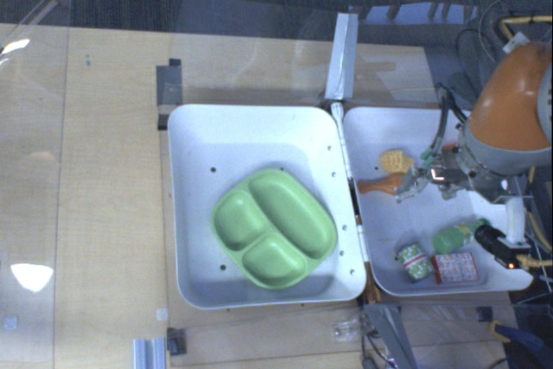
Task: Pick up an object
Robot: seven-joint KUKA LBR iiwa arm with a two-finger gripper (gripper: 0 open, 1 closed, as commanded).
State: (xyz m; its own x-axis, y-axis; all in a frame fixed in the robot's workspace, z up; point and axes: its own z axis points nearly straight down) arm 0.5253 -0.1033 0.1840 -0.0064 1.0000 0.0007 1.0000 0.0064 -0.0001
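In the right bin (380, 130) lie several small objects. A yellow round piece (395, 160) sits above an orange handle (378, 184) near the bin's left wall. A small green can (414, 262), a green bottle (451, 238) and a red packet (455, 270) lie near the front. My gripper (425, 179) hangs low over the middle of this bin, at the right end of the orange handle. The grey wrist and orange band (510, 104) cover the bin's right side.
The left bin (194, 130) holds a large green divided plate (274, 226). A metal post (343, 56) stands behind the seam between the bins. Cables and black fittings (497, 242) crowd the right edge. Bare wooden bench (78, 186) spreads to the left.
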